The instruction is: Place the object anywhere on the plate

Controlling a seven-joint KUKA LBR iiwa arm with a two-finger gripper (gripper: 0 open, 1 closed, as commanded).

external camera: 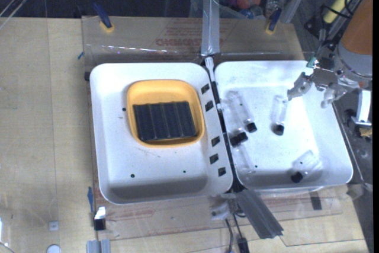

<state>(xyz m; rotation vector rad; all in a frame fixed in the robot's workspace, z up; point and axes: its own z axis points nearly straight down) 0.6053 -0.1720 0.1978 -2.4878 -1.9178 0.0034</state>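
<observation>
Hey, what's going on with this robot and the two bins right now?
A robot arm reaches in from the right, over the right bin. Its gripper sits above that bin's far right corner, with nothing visibly held. Several clear objects with dark caps lie scattered in that bin. In the left bin, a yellow plate already carries a dark ridged block.

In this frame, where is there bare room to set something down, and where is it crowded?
Free: the yellow plate's rim around the dark grille, and the left bin's white floor in front of the plate. Crowded: the right bin, with clear black-capped bottles scattered across it and the gripper over its far right corner.
</observation>
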